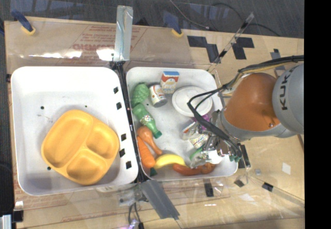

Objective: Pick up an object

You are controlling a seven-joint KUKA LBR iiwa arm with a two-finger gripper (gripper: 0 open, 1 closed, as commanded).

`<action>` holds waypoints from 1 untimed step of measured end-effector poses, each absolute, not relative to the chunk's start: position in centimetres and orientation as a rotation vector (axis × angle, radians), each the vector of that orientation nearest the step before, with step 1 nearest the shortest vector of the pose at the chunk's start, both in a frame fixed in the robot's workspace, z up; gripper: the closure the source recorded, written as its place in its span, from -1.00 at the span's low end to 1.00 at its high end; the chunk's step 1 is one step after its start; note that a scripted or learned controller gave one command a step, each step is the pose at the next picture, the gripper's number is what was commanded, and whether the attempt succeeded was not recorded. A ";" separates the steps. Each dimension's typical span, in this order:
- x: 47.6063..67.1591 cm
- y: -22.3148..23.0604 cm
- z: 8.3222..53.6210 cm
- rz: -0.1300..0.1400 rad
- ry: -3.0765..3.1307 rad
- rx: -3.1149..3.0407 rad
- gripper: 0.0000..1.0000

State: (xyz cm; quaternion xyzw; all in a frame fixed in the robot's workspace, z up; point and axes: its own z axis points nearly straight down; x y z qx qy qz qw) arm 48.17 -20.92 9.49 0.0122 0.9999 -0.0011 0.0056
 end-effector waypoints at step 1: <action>49.6 -21.0 9.4 -0.003 3.135 -0.030 -1.00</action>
